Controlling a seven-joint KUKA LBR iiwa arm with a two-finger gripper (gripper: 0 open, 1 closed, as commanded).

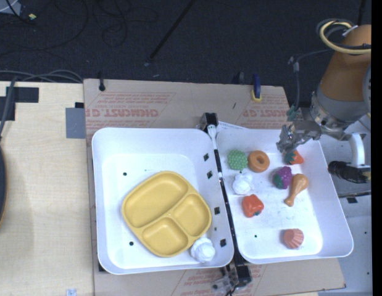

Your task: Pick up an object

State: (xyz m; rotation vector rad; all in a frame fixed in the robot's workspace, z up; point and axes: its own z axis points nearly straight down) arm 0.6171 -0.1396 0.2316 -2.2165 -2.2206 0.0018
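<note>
My gripper [291,142] hangs over the far right part of the right bin [339,242], on the grey arm with its orange band at the upper right. Right below it lies a small orange-red toy [295,158], partly hidden by the gripper; whether they touch I cannot tell. Near it in the same bin are a green toy [237,160], a brown donut [258,161], purple grapes [281,177], a tan drumstick [295,189], a white toy [242,184], a red pepper [252,206] and a pink toy [292,238].
The left bin [110,165] holds a yellow divided plate [167,213] and a small white toy [203,250] by its near right corner. A black ridge [216,177] separates the bins. Cables trail from the arm on the right.
</note>
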